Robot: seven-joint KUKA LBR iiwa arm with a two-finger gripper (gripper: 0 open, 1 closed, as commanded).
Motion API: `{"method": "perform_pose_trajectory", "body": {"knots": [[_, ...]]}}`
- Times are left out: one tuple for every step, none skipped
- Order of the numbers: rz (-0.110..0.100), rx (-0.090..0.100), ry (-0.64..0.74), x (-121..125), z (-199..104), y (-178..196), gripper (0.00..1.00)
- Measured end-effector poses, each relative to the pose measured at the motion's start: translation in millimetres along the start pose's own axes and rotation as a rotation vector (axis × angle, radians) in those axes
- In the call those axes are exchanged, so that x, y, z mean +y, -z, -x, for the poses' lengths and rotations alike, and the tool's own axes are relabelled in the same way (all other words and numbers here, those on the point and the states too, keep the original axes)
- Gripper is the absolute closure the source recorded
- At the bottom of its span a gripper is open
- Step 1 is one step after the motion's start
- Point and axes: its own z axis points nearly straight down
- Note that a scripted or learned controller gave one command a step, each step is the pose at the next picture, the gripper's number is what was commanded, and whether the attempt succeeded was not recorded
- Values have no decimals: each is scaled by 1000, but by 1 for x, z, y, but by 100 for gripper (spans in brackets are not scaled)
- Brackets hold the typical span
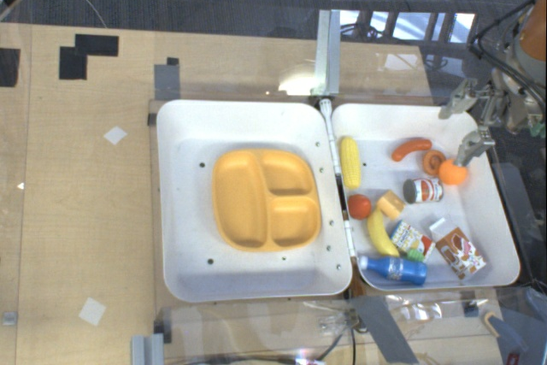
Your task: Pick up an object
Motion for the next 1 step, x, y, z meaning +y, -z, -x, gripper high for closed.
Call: {"method": "perform_pose_trajectory", "body": {"knots": [[0, -9, 43, 41, 13, 71, 0]]}}
